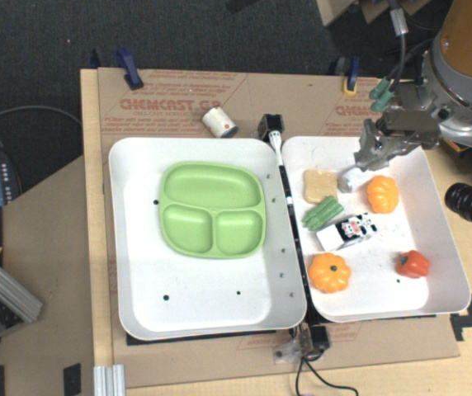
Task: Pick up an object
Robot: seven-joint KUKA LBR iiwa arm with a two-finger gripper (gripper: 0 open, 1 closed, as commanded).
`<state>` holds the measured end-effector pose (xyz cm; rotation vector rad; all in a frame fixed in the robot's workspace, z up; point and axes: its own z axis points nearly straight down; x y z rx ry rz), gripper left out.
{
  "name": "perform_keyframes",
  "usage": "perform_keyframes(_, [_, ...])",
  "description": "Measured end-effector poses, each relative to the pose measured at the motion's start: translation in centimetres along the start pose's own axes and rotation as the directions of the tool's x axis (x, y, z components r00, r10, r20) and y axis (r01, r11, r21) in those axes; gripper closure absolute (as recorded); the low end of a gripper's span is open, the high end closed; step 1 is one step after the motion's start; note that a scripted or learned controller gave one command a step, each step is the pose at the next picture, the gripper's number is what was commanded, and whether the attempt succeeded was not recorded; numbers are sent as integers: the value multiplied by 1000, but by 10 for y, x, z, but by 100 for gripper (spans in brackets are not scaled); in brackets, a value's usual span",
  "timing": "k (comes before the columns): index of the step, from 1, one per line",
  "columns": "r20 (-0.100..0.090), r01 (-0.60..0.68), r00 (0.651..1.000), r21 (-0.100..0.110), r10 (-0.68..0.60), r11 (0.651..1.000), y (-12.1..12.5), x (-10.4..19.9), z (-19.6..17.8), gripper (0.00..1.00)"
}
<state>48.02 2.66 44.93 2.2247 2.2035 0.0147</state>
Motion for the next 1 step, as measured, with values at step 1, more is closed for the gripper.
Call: perform_keyframes(1, [-2, 15, 1000, 13, -15, 1000, -2, 61, 8, 100])
